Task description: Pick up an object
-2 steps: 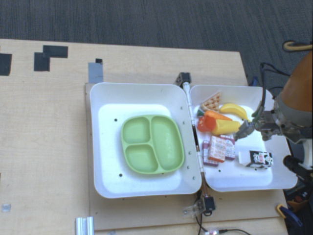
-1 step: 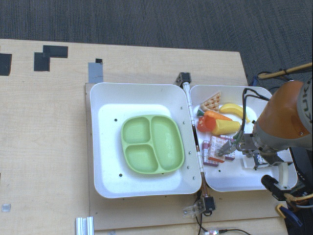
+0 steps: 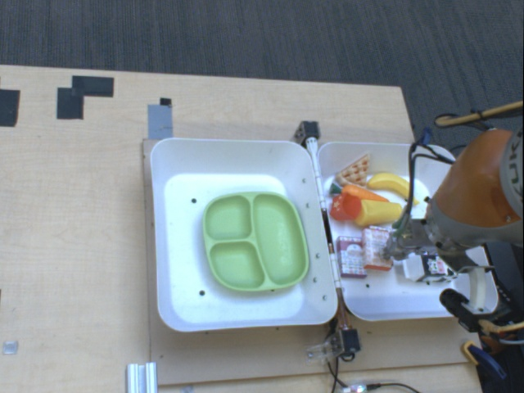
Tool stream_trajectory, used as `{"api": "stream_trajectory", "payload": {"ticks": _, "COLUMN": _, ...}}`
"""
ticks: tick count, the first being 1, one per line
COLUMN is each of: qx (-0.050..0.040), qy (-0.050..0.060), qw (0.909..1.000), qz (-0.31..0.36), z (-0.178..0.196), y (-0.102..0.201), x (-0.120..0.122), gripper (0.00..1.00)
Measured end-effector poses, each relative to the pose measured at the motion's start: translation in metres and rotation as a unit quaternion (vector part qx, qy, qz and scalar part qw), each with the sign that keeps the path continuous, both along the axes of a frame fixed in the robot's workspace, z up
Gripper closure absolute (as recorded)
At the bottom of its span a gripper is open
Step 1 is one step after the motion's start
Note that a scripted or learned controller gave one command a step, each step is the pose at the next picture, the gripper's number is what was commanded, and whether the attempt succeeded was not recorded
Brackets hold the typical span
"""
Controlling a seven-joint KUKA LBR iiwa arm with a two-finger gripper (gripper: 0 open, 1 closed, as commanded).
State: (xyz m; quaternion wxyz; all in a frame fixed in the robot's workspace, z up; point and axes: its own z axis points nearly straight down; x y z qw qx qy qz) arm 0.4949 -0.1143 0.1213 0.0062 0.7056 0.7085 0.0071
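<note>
While printed, carton point(image 3: 352, 257) labels stay unreadable.

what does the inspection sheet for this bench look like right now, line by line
surface: pale wood bench bearing two white bins side by side
job's things: right bin holds a banana, waffle piece, orange-red toy vegetable, yellow piece and small cartons
clutter: green divided plate in the left bin
grippers: gripper low over the right bin beside the cartons; hold not discernible
cables: black cable looping by the arm
surroundings: dark grey carpet beyond the bench
</note>
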Motion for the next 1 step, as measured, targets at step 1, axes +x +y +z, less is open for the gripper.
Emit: {"api": "stream_trajectory", "payload": {"ticks": 1, "qx": -0.0001, "qy": 0.008, "qw": 1.0000, "qz": 0.000, "z": 0.0637, "y": 0.0737, "x": 0.0622, "gripper": 1.00}}
